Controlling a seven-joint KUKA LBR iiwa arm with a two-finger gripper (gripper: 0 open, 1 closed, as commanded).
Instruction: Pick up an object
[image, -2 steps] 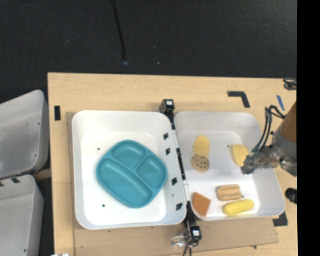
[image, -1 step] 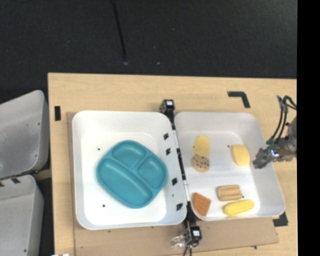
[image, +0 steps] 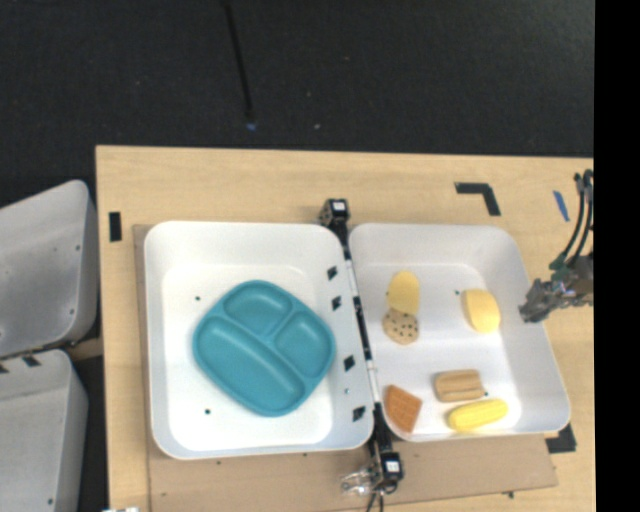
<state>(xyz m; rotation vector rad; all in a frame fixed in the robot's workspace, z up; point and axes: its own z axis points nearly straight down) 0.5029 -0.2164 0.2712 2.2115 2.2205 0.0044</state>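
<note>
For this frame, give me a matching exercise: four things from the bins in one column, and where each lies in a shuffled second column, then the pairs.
Things:
1. blue divided tray
2. orange wedge
3. speckled cookie
4. claw

Places:
A. near corner of the right bin, by the divider between the bins
B. at the right bin's right rim
C. middle of the left bin
D. right bin, just below the pale yellow piece

Pairs: 1-C, 2-A, 3-D, 4-B
</note>
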